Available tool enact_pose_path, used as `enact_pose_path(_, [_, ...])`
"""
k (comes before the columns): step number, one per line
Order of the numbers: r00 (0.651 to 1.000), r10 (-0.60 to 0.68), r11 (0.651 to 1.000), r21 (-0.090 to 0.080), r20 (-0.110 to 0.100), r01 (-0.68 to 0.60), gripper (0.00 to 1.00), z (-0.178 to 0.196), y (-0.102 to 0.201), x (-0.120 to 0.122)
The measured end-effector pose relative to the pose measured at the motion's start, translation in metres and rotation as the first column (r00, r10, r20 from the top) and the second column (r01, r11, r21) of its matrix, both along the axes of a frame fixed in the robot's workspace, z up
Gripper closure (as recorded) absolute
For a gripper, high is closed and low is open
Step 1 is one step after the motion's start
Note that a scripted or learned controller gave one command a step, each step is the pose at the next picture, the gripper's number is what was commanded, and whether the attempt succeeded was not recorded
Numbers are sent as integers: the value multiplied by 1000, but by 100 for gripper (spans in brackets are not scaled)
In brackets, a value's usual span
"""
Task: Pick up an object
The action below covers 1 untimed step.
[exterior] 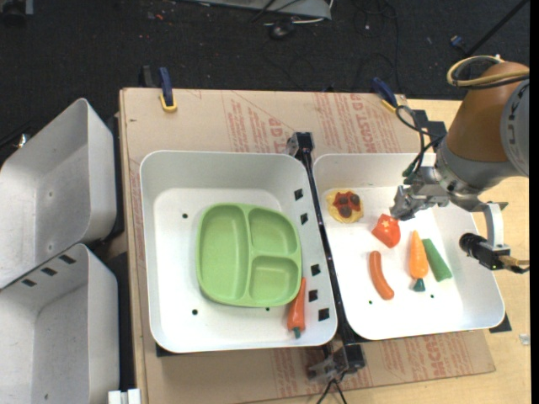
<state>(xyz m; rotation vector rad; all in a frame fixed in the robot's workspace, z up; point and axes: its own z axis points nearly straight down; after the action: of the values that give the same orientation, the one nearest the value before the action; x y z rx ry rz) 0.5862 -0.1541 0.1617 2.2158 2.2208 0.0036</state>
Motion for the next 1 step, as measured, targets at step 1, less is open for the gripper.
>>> enact_pose_path(1, [1000, 0, 1000, 0, -1, 0, 100, 49, 6, -7])
